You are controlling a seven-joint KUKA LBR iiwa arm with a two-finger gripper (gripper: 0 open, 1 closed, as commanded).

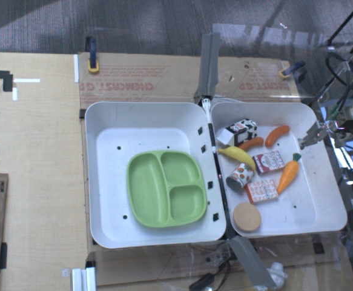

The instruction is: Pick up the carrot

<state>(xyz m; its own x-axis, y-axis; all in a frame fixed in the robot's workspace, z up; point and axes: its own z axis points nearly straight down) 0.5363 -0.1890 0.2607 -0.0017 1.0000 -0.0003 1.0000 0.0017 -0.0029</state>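
The pale wooden desk [31, 162] is carrying two shallow white plastic bins side by side. The left bin [103, 223] is holding a green three-compartment plate [167, 188], and the right bin [321, 205] is holding a crowd of toy food. At that bin's right rim a metal gripper [312, 135] is poking in over the edge; whether it is open or closed I cannot tell, and nothing is showing between its tips.

The main risk, as I judge it, is crowding. The small orange plastic carrot with a green top [288, 174] is lying in the right half of the right bin, tilted, green end up toward the gripper, and its lower end is sitting just beside a red-and-white printed carton [262, 191], with a second similar carton [268, 162] close on its left. A descent slightly off to the left could be pinching a carton instead, or pushing the carrot away.

The carrot is looking smooth, tapered and glossy, so a grasp near the thin end could be slipping off. An orange sausage-shaped toy [277, 134] nearby is looking similar in colour and could be mistaken for it.
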